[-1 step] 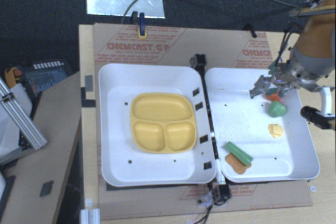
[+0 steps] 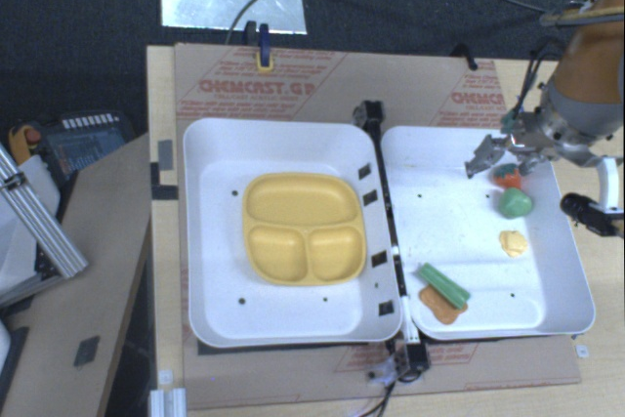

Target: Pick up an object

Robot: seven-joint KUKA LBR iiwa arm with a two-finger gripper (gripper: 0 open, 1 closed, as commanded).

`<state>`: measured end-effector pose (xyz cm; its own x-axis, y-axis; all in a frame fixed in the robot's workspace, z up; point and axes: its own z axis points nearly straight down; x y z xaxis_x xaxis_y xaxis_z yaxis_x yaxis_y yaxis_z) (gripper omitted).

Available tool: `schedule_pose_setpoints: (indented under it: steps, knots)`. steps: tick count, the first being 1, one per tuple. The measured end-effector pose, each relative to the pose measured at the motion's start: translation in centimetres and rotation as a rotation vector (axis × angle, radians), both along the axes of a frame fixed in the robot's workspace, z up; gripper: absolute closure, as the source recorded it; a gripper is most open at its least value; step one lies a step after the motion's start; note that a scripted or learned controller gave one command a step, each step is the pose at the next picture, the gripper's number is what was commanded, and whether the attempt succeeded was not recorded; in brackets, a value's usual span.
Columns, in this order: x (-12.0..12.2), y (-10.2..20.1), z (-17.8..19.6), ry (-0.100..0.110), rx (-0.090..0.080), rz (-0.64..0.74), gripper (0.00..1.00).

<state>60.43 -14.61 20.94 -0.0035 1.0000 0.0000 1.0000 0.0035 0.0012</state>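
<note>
Camera view:
Arm: reached in from the right, over the right bin's (image 2: 410, 151) far right corner.
Pincer (image 2: 498, 159): low over that corner, just above a red piece (image 2: 507, 177); grip state cannot be told.
Right bin: green ball (image 2: 516, 203) near the red piece; yellow lump (image 2: 513, 242) by the right edge; green stick (image 2: 444, 285) on an orange piece (image 2: 441, 307) at the near left corner.
Left bin (image 2: 210, 210): yellow tray (image 2: 301, 228) at its middle.

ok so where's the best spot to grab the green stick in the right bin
Take the green stick across its narrow middle, coming straight down. It lies flat and slanted, one end resting over the orange piece, so set the hand's fingers across its long sides; open floor lies on both.
</note>
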Motion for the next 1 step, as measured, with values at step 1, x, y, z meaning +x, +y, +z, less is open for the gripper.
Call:
schedule_pose_setpoints:
  steps: [1]
  knots:
    - [-0.89, -0.34, -4.99, 0.0, 0.0, -0.002, 0.0]
